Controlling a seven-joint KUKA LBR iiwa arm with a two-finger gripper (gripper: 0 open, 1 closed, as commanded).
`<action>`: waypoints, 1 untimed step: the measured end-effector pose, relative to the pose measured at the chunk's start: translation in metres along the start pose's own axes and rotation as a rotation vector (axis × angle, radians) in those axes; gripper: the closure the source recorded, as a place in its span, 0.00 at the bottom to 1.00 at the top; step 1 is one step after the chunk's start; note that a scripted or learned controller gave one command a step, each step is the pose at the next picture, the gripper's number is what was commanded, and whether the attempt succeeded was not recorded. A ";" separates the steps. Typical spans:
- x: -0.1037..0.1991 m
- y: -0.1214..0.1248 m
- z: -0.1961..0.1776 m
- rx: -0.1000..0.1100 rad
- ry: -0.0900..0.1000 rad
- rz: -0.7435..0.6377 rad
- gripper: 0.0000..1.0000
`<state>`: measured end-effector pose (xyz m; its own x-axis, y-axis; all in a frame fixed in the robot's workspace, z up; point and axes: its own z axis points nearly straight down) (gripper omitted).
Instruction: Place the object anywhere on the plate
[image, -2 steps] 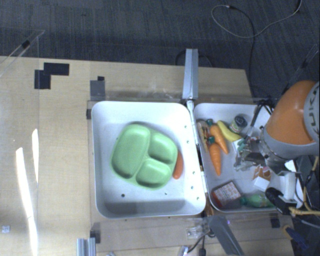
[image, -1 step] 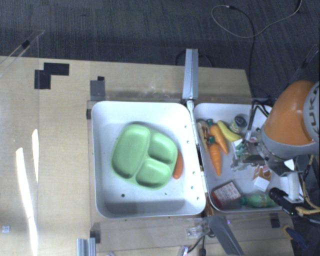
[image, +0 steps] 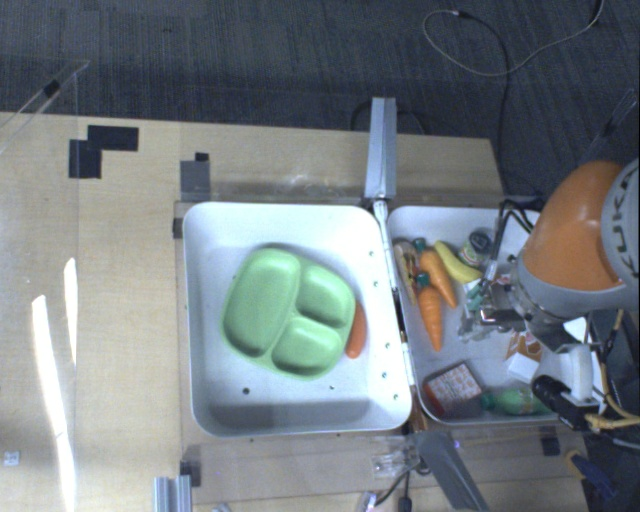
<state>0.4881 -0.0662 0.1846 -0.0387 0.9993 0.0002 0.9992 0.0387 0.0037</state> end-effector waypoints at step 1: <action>0.009 0.000 0.000 0.000 0.000 -0.068 1.00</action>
<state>0.4881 -0.0574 0.1847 -0.1061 0.9944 -0.0004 0.9943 0.1061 0.0041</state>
